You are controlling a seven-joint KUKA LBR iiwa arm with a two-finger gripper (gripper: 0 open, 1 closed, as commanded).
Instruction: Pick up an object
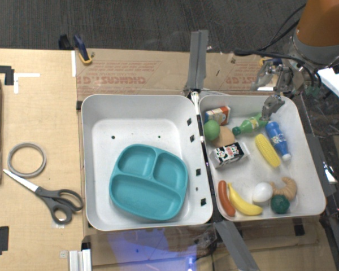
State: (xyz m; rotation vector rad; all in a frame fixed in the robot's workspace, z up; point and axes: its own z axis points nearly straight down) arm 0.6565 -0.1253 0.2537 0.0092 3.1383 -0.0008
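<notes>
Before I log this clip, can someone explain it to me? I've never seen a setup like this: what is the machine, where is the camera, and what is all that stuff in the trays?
The picture comes from one fixed camera above a bench, looking down at a slant. The grey and orange thing at upper right is a robot arm; its pincer hangs over the top of the right bin. I see nothing held in it.

The job is to pick up an object. The right bin holds toy food: a green bottle, a blue bottle, corn, a milk carton, a banana, a sausage, an egg and others. The left bin holds a teal plate with three sections.

Beside the bins lie scissors and a tape roll.
</notes>
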